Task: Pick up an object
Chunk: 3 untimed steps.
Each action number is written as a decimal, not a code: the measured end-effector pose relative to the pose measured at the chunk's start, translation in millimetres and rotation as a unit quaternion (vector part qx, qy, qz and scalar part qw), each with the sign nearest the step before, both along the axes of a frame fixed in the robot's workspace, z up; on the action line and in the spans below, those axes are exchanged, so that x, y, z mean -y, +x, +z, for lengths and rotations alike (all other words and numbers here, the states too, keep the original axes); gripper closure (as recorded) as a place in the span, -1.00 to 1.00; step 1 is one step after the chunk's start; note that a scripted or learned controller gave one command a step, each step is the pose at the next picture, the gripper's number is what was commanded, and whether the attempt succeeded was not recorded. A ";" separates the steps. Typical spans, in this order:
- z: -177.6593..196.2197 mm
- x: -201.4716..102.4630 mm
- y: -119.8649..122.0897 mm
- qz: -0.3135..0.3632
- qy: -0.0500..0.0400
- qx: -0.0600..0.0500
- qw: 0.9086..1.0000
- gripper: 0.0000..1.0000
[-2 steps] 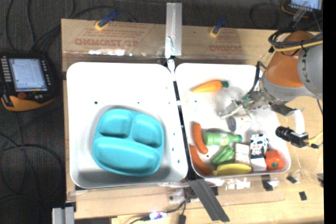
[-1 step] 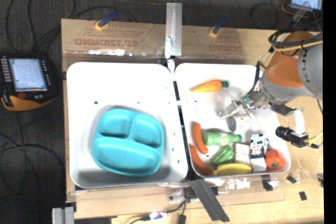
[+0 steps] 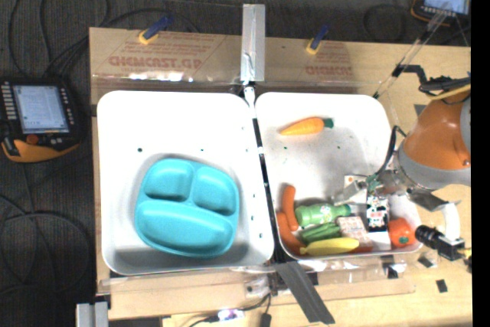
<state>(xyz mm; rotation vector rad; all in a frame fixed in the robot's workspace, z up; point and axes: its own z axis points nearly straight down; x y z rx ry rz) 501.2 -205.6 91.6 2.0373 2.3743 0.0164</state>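
The right white bin (image 3: 337, 107) holds an orange carrot (image 3: 305, 126) lying alone near its far side. Along its near edge is a heap: a red-orange sausage (image 3: 287, 204), a green bottle (image 3: 321, 212), a yellow banana (image 3: 331, 246), a small black-and-white carton (image 3: 375, 214) and a red tomato (image 3: 400, 233). My gripper (image 3: 366, 186) hangs low over the right part of this heap, just above the carton and right of the green bottle. The orange-banded wrist (image 3: 438, 142) rises behind it. Nothing can be seen held in the gripper.
The left white bin (image 3: 122, 126) carries a light blue divided plate (image 3: 187, 204). A metal divider strip (image 3: 253, 42) stands between the bins at the back. Cables and a teach pendant (image 3: 34, 115) lie off the bench to the left.
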 end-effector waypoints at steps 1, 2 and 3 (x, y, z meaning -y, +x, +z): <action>0.3 6.8 -6.2 0.072 0.002 0.001 0.997 -1.00; 10.1 9.4 -5.1 0.070 -0.002 0.004 0.998 1.00; 66.0 -44.8 32.9 -0.061 0.001 -0.010 0.998 1.00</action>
